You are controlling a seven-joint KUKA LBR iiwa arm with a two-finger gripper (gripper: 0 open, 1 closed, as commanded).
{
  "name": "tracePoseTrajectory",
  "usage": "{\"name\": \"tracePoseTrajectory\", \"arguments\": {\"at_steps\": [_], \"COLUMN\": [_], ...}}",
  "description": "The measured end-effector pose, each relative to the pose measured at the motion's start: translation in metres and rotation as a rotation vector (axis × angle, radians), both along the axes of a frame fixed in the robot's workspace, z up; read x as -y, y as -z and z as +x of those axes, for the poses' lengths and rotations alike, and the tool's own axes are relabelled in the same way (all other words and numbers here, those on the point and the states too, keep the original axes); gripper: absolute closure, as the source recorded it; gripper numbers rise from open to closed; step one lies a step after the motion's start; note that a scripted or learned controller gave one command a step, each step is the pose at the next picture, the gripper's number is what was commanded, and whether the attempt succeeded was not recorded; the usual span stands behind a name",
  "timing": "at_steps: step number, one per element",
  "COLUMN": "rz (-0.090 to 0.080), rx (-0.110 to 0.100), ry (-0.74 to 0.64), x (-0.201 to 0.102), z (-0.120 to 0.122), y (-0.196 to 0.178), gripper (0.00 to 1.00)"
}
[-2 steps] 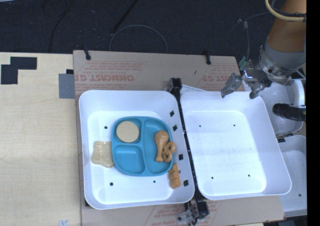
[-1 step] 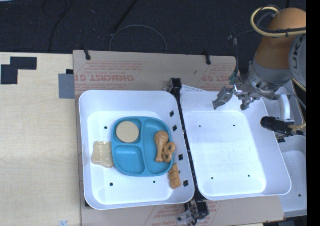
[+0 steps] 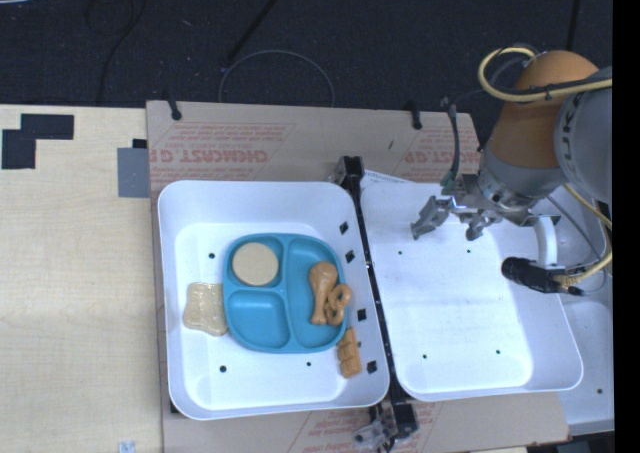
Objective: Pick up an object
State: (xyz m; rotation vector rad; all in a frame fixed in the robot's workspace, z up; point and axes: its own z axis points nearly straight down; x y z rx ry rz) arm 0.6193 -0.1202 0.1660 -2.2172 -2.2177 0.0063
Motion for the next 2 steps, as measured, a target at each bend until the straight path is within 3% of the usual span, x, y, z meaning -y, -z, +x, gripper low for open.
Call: {"name": "tracePoseTrajectory", "arguments": {"at_steps": [1, 2], "rz": [0.0, 0.0], "rx": [0.001, 0.002], "ry": [-0.004, -0.002], "x": [-0.004, -0.003], "z": [0.006, 0.007], "y": [0.046, 0.034], "gripper": [0.0, 1.0]}}
